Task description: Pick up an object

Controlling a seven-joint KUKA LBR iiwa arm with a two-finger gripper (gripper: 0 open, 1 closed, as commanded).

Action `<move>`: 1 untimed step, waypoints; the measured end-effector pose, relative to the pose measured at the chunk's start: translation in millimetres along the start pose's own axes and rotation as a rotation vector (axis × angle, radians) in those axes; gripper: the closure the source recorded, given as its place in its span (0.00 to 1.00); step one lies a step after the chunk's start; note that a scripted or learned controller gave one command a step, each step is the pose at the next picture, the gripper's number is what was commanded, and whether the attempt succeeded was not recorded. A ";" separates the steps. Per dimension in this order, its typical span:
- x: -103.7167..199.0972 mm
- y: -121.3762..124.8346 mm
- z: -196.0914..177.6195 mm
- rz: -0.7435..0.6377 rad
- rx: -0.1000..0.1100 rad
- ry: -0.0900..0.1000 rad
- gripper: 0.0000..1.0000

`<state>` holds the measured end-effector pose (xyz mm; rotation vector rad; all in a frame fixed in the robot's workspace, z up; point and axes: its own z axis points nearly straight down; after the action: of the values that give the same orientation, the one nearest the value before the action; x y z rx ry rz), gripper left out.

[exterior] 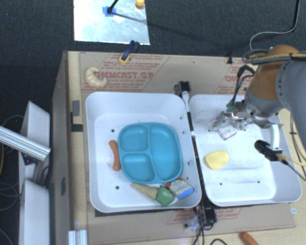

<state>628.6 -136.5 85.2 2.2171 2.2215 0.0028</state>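
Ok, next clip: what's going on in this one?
A grey robot arm reaches in over the right bin, with its gripper down near the bin's far side, right by a small checkered packet. Whether it has hold of the packet can't be told from here. A yellow lump lies apart nearer the middle of that bin. The left bin holds a blue divided plate, an orange sausage-shaped piece and a few toy foods at its near edge.

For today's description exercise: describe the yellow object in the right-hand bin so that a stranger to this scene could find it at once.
Start at the right white bin, where the gripper hangs. The yellow lump lies on the bin floor near its left wall, below the gripper. It is the one plain yellow, rounded thing there; the small patterned piece above it is greyish and flat.
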 end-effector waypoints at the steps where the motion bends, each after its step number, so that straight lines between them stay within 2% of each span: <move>1: -17.6 -0.7 -0.2 0.000 0.000 -0.001 0.00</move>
<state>627.9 -154.0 85.4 2.2171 2.2209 0.0022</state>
